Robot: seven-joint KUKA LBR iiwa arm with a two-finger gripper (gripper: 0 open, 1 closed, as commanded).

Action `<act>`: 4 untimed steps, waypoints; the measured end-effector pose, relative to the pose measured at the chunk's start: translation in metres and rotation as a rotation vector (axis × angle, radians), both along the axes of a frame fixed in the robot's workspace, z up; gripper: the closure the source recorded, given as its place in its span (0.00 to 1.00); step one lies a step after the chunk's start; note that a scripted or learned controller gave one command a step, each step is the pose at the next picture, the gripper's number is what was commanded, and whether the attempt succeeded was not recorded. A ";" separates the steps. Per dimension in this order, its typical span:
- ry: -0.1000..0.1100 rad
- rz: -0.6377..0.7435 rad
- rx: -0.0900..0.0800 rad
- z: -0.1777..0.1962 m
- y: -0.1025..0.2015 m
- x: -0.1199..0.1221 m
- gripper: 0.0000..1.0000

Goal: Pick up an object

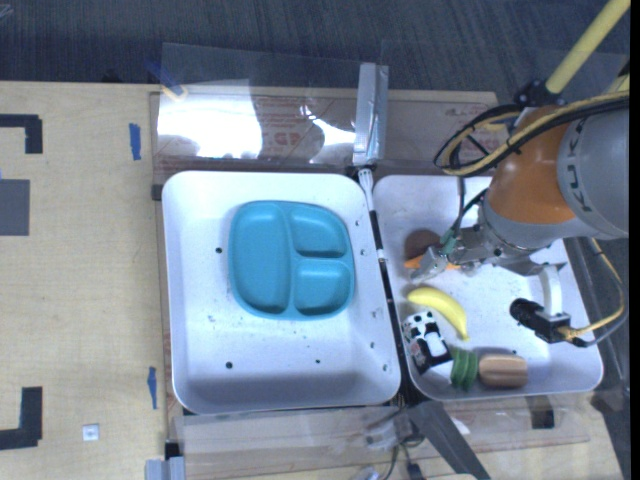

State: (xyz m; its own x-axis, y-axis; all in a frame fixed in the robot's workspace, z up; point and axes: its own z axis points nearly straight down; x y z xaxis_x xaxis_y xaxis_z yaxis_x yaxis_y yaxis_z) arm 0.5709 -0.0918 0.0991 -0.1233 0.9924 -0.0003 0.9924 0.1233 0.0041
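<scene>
- Left bin: a blue tray lies at its middle, broad and flat, poor to pinch; bare floor rings it.
- Right bin: near its left wall lie a brown lump, a banana, and a black-and-white toy; a green piece and a tan block sit by the near edge.
- The banana looks light, smooth and rather slippery; taking it across the middle, short way, seems best. It lies apart from its neighbours.
- The gripper hangs just above the banana, beside the brown lump. Something orange shows at the jaws, perhaps a part of the gripper; whether they are released or clenched I cannot tell.
- Open room: the bin's far-right floor; the left wall crowds any approach.
</scene>
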 end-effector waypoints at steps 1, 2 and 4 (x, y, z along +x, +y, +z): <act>-0.006 0.143 -0.001 0.090 0.020 0.055 0.00; -0.005 0.122 -0.002 0.007 -0.015 0.015 0.00; -0.008 0.058 -0.003 0.000 -0.021 0.064 1.00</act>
